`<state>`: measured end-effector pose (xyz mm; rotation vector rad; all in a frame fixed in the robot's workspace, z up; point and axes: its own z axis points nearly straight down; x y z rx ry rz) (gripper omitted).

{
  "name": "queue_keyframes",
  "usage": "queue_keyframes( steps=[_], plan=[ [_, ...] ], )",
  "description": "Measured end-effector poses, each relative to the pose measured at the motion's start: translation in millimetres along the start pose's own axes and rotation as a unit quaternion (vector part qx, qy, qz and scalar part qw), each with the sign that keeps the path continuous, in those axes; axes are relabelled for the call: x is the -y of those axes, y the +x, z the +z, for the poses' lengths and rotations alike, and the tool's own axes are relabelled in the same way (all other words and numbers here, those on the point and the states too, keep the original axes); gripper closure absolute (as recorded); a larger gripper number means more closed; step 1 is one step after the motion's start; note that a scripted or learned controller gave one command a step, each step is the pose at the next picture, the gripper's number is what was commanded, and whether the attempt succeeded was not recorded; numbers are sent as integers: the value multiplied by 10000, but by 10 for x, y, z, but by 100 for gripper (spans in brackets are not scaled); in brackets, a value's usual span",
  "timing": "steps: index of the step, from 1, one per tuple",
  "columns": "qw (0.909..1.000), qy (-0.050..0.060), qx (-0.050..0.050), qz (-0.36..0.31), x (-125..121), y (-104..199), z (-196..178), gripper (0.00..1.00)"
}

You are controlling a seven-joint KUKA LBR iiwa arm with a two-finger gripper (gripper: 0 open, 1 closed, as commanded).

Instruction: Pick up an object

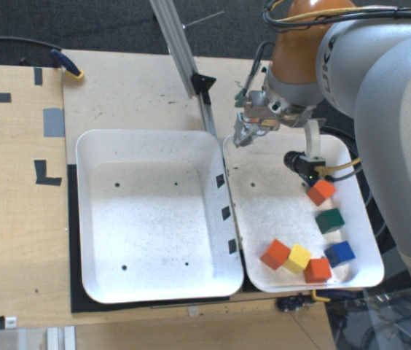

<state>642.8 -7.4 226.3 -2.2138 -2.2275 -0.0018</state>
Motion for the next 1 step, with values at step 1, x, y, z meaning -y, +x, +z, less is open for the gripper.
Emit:
queue_keyframes(
  steps=[1],
  plan=[
    [10000,5,0,-6,-112,608,61,100]
  ],
)
